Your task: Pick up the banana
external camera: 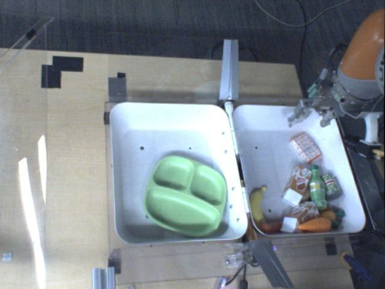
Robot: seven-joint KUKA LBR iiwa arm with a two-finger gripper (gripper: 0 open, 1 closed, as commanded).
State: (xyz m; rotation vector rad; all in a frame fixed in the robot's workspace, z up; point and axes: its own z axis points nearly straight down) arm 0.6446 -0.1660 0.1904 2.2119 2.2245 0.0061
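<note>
The job has not really started. The end effector hangs over the far edge of the right bin, its two fingers spread apart with nothing between them. The banana lies well away from it, down at the near corner on the other side of the bin. It is small, yellow and curved, leaning against the bin wall, just beside some snack packets.
</note>
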